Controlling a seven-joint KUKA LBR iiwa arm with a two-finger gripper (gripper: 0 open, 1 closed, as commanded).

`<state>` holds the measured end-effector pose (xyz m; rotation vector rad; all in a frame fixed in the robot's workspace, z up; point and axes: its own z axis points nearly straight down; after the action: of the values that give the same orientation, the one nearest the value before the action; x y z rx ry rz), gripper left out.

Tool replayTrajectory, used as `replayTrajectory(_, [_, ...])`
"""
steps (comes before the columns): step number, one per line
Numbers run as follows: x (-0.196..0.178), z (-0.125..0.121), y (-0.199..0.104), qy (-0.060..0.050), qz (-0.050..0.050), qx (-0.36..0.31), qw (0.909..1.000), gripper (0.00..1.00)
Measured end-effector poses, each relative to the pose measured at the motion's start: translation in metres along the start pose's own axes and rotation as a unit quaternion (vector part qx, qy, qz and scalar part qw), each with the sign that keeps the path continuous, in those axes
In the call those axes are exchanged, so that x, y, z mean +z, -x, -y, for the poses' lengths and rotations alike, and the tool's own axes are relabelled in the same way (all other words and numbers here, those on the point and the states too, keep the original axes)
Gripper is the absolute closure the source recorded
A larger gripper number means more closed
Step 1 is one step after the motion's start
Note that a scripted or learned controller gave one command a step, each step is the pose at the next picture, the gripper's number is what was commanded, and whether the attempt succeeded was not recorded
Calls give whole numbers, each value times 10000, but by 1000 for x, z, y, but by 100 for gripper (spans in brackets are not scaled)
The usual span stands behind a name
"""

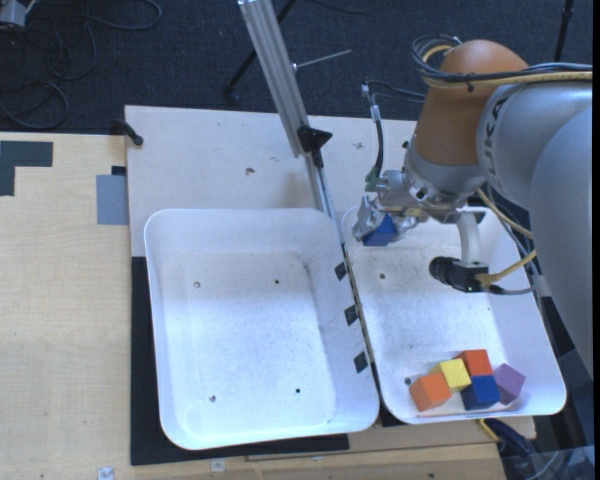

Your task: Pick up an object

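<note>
gripping blue block (381,232) between fingers (365,221)

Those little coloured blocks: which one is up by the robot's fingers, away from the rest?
The blue block at the far end of the right bin, at the gripper. The orange, yellow, purple and other blocks cluster at the near end.

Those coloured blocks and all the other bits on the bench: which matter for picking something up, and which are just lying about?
For the job:
gripper
blue block at the gripper
orange block
yellow block
red block
dark blue block
purple block
right bin

Lying about:
left bin
metal rail
floor cables
</note>
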<state>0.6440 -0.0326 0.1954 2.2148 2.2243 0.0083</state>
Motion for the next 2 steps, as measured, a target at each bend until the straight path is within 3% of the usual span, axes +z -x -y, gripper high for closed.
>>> replayTrajectory(1, [5,-6,-57,-38,-3,0,10000,100])
replayTrajectory(2, [-25,26,-57,-50,6,34,10000,100])
